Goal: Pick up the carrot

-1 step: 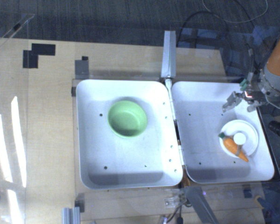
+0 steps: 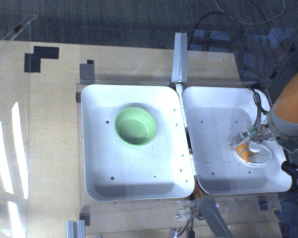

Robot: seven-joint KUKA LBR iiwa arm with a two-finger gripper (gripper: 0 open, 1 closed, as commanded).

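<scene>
Carrot (image 2: 244, 153) lies in the right bin (image 2: 213, 133), touching the gripper (image 2: 252, 144); whether that claw grips it, I cannot tell; best to settle squarely over it before lifting.

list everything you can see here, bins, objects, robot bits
shallow white plastic bins: 2, white, side by side on the bench, one on the view's left and one on its right
round green bowl: 1, light green, upright in the left bin, slightly above centre
small orange carrot: 1, orange, right bin near its right side, partly covered by the gripper
wooden bench top: 1, pale tan, under both bins
black L-shaped marker: 1, black, bench's upper left
arm: 1, orange band showing, reaching in from the right
gripper: 1, pale grey, low over the carrot in the right bin
</scene>
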